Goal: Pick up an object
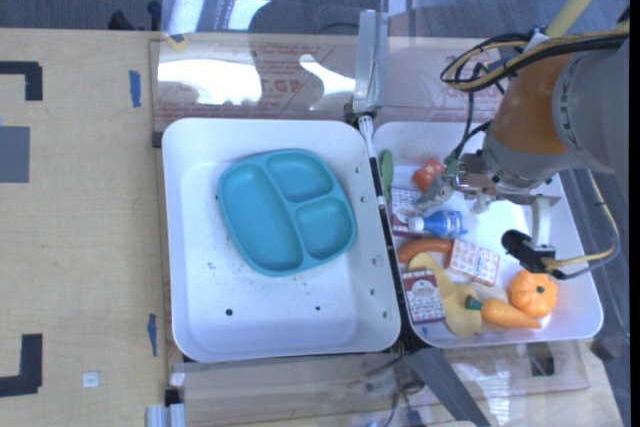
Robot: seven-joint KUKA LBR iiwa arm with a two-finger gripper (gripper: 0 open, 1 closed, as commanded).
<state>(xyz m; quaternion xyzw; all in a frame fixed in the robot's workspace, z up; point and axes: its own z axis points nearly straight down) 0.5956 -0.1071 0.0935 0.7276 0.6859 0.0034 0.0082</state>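
**Arm poised over the cluttered right bin**

The left bin (190, 245) carries only a blue divided plate (288, 210), centred. The right bin (580, 245) crowds toys toward its left wall. The claw (470, 187) hangs above a small bottle (440, 223), presumably targeting it; its grip I cannot tell.

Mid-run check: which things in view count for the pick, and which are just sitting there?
In play:
gripper, low over the right bin
small bottle and red toy beside it
orange pumpkin, carrot, printed cards, all candidates

Lying about:
blue divided plate in the left bin
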